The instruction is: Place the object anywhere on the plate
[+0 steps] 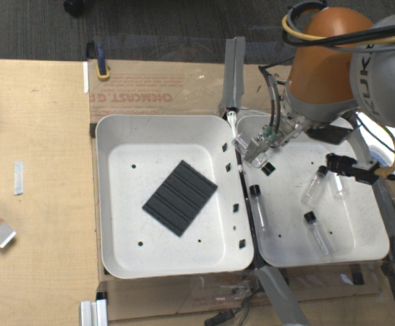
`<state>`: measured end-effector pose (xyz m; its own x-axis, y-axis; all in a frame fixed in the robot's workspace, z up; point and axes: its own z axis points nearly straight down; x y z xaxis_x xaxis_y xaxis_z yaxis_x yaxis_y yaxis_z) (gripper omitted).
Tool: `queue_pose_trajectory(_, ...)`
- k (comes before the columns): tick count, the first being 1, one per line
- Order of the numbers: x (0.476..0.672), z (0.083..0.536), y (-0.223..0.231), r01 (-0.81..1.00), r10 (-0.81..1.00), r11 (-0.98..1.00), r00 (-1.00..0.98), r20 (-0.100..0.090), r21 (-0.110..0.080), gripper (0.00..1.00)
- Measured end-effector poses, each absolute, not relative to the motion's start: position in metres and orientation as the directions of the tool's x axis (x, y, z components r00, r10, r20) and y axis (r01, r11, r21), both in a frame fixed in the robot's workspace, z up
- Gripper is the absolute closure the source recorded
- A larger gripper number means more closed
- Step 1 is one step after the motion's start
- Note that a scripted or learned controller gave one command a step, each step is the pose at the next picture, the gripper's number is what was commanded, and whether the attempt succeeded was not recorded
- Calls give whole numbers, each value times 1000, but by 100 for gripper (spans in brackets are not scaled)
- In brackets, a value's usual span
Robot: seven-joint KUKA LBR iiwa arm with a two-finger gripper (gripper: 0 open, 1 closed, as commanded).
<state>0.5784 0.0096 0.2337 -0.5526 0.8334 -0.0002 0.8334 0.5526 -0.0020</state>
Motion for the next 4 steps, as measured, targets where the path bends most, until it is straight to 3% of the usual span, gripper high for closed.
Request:
queue_pose_trajectory(1, 637, 190, 31, 806, 806, 592, -592, -1, -1, 100)
queue_pose_trajectory(2, 615, 191, 22, 778, 778, 629, -629, 0, -2, 100)
queue_pose_trajectory(3, 571, 192, 8, 339, 339, 941, -941, 0, 1, 100)
queue_pose_trajectory(4, 620, 192, 46, 56, 56, 998, -998, -3, 1, 100)
